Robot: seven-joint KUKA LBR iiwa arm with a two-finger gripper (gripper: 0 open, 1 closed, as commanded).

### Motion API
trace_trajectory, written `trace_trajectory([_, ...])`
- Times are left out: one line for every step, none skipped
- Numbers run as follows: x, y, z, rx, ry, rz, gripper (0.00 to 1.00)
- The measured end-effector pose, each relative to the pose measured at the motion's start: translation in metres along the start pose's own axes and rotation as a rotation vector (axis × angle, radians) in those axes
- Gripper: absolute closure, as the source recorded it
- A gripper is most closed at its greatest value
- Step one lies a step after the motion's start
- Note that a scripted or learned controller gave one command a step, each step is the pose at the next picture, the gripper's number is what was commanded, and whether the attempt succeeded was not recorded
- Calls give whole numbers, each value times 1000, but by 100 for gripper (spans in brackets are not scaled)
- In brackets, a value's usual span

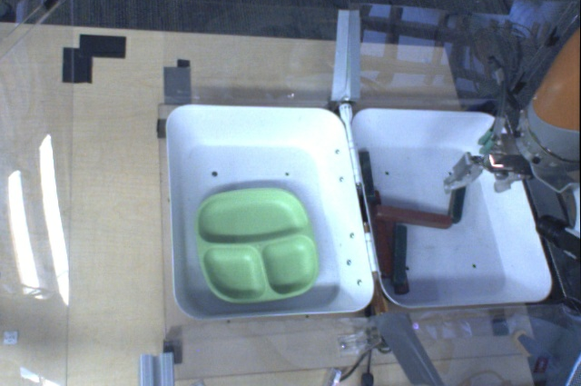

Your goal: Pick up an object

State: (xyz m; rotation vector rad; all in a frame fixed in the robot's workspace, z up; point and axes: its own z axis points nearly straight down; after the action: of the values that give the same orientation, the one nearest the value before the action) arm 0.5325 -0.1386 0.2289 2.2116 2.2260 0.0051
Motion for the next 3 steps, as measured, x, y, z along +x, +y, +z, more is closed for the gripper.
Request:
trace_trajectory([-42,4,103,0,0,-139,0])
trace_trajectory([2,13,124,-34,-26,-270,0])
trace_trajectory([3,19,109,-54,-32,-273,100])
